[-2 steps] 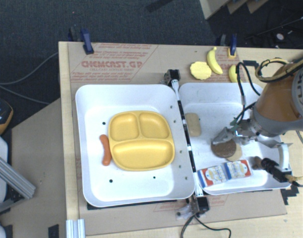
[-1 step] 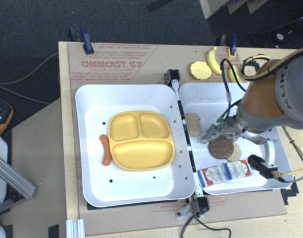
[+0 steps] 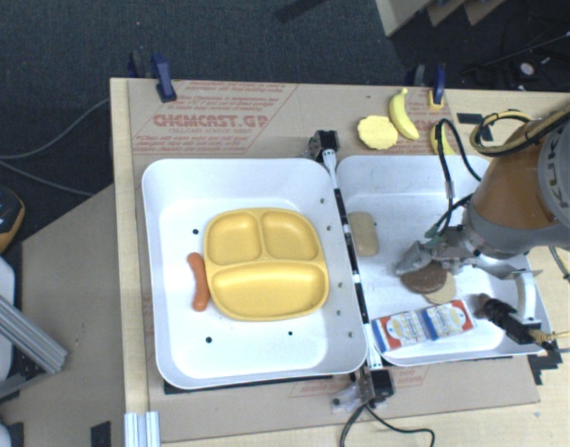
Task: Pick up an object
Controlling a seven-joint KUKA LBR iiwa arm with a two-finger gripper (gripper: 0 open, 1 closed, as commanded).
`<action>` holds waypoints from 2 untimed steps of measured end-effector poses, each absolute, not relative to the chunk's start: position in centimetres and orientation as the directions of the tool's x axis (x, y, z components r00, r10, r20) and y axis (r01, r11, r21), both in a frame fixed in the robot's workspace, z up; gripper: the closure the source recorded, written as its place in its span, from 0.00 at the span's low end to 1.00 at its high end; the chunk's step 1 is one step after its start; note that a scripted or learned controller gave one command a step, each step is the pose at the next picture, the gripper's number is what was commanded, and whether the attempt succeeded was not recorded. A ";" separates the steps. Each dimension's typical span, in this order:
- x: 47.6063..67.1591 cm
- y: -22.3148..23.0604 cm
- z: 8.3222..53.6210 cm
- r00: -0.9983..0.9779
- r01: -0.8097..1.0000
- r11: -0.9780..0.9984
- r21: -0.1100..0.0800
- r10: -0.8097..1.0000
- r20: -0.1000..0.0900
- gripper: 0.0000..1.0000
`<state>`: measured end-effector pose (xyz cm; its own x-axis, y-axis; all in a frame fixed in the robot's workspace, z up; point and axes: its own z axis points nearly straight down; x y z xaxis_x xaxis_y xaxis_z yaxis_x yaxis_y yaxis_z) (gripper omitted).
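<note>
Fingers (image 3: 409, 258) on the gripper (image 3: 429, 263) are sitting spread apart, and we're guessing that's because they're straddling the brown disc (image 3: 421, 280) lying flat in the right-hand bin (image 3: 397, 180), so we're calling it lined up, not grabbed yet.

Brown round cookie (image 3: 423, 279) lying flat near right bin's (image 3: 397, 177) middle, touching a pale disc (image 3: 441, 291); tan bar (image 3: 364, 234) by left wall; milk carton (image 3: 424, 326) along front edge.

The grey arm, its orange band (image 3: 510, 194) just above the wrist, angles down from the right; its gripper (image 3: 425, 257) points low and leftward beneath it.
</note>
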<state>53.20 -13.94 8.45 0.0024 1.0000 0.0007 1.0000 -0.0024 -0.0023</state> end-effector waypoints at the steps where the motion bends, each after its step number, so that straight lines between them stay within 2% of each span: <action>1: 53.7 -13.9 9.9 0.001 1.000 -0.001 0.012 1.000 -0.002 1.00; 2: 53.6 -3.6 19.0 -0.012 1.000 0.012 0.011 1.000 0.004 1.00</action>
